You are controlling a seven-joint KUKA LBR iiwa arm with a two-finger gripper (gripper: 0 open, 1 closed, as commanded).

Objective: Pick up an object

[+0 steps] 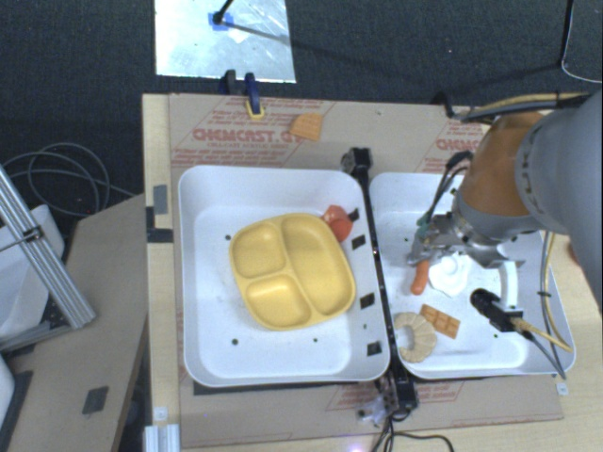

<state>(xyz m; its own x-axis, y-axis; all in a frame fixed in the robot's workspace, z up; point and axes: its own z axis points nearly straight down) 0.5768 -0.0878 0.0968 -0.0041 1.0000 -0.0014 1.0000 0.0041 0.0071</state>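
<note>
My gripper [426, 249] reaches down into the right bin [537, 351], directly over the upper end of a small orange carrot-like piece [420, 277]. A white lumpy object [450, 274] lies just right of that piece. Nearer the front of the same bin sit a tan ring-shaped item [414, 335] and a brown cracker-like square [440, 321]. The left bin [207, 347] holds a yellow divided plate [290, 269], with a small red object [337, 220] at its upper right corner.
A black divider strip [369, 252] runs between the bins. Cables [546, 332] and a black connector [492, 308] hang over the right bin's right side. An orange chip [306, 126] lies on the cardboard behind the bins.
</note>
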